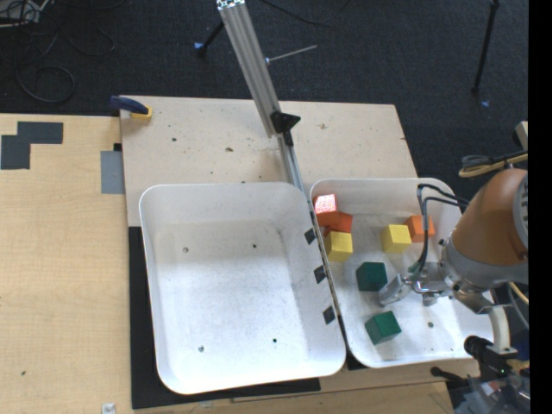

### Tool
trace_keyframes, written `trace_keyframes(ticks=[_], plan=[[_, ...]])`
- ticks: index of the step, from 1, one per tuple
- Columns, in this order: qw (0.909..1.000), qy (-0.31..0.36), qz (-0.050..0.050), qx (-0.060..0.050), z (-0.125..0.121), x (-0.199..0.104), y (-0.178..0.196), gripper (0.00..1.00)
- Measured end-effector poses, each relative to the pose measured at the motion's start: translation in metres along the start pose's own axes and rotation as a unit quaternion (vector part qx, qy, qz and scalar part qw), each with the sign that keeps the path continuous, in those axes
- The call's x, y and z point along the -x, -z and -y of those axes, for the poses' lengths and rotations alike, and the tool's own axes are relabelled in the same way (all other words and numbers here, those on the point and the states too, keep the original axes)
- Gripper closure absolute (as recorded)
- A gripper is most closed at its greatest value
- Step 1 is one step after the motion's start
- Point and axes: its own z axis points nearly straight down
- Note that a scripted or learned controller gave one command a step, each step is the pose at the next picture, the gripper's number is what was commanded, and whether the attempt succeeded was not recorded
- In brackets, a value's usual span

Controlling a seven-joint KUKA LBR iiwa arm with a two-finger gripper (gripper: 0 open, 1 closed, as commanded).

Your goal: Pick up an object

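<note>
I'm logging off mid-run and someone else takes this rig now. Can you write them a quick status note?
Gripper: low in the right bin, between the two green blocks; nothing visibly held.
Blocks, all in the right bin: upper green block, lower green block, two yellow, orange and another orange by the arm, a pink-white block.
Done: no pick confirmed.
Left: grasp one and lift it.

Arm point(487, 231) reaches in low, pincer point(392, 293) pointing left.
</note>
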Motion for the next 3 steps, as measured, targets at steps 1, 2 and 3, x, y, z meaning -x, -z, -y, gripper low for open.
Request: trace_keyframes(ticks=[1,2,3], plan=[[1.0000,-0.004,0.001,0.002,0.000,0.002,0.013,1.00],[1.0000,0.001,0.002,0.006,0.005,-0.001,0.073,1.00],[1.0000,0.001,0.002,0.006,0.006,0.010,0.122,1.00]])
